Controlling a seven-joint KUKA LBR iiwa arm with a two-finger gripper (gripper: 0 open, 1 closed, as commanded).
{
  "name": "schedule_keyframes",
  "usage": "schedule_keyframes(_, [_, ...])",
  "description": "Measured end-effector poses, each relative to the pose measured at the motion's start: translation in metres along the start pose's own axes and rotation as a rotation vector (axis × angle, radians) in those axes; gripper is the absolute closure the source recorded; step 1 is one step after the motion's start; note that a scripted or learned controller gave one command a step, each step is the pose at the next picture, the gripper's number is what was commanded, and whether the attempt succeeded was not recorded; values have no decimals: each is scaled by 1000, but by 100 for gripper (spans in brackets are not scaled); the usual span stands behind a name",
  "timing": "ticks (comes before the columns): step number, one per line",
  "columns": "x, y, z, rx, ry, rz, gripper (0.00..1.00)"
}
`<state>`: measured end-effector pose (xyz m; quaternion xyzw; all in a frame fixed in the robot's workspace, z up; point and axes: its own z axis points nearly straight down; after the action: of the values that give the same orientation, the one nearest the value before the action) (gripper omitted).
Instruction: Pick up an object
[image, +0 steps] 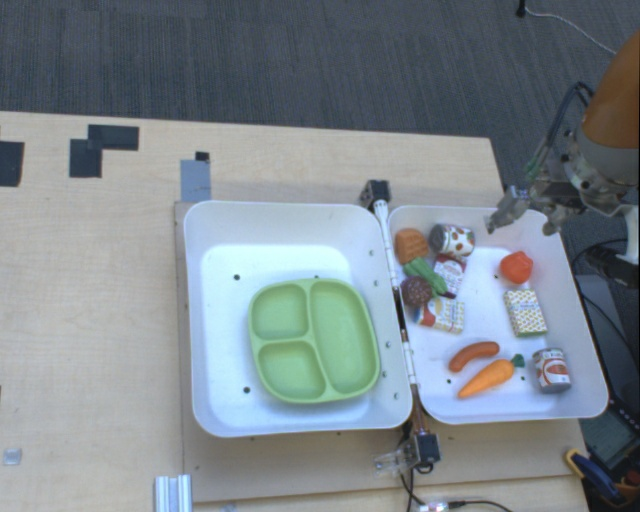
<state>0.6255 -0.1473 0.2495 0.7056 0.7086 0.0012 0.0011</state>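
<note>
**White bins, toys waiting, hand poised above**

Pale wood desk (90, 300) carries two shallow white bins, largest things first. The left bin (215, 300) holds a green divided plate (313, 340). The right bin (580, 370), our landmark, holds the small toys. The grey arm's hand (527, 215) hovers over that bin's far rim, its two fingers spread apart, gripping nothing. Nearest it inside the bin sits an orange-red tomato (516, 267), standing apart from its neighbours. A carrot (487, 377) and a sausage (473, 354) lie toward the bin's near side; a crowded cluster hugs its left wall. The tomato looks the best target: descend straight, centre the fingers, close gently.
</note>
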Motion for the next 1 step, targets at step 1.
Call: schedule_keyframes(1, [4,-15,151,-9,-2,2,0])
